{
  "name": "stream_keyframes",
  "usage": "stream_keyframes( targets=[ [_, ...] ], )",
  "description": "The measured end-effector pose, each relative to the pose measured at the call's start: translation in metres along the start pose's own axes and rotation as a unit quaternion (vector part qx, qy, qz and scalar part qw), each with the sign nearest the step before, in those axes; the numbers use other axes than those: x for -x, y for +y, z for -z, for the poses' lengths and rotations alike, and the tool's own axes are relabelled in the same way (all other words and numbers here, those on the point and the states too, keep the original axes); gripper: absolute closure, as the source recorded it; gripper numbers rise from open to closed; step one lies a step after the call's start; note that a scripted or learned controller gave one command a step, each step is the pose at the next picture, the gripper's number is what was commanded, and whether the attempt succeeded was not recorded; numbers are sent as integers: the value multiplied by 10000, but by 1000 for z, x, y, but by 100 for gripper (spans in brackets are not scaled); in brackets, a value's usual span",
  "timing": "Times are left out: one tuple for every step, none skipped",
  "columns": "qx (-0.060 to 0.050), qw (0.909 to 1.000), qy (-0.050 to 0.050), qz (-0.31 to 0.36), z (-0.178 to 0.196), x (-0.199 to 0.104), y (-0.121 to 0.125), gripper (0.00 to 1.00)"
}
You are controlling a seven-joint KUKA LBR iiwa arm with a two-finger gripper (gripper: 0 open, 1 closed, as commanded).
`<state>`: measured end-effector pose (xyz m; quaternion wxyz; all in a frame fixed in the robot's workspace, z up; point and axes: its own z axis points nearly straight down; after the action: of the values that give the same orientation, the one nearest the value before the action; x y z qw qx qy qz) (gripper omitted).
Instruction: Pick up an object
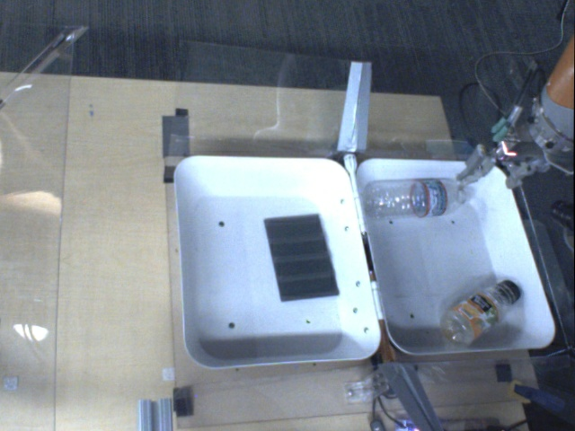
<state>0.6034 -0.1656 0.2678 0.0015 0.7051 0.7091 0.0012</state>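
A clear plastic bottle with a blue label [410, 197] lies on its side at the far end of the right bin [422, 268]. A second bottle with a yellowish label and a black cap [480, 311] lies near that bin's front right corner. In the middle of the left bin [207, 241] lies a black ridged rectangular pad [301, 257]. My gripper [495, 168] hangs over the far right corner of the right bin, just right of the blue-label bottle. Its fingers are spread open with nothing between them.
A grey metal post [354, 115] stands at the back where the two bins meet. Cables [503, 70] hang behind the arm at the upper right. Brackets and clamps sit along the bench's front edge [395, 393]. Bare wooden bench [90, 241] lies left of the bins.
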Motion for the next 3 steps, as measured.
stream_keyframes(
  targets=[
    [12,10000,-1,-88,-112,-29,63,0],
    [19,9966,-2,-820,-29,-39,67,0],
    [101,9969,-28,-786,-135,-23,64,0]
  ],
)
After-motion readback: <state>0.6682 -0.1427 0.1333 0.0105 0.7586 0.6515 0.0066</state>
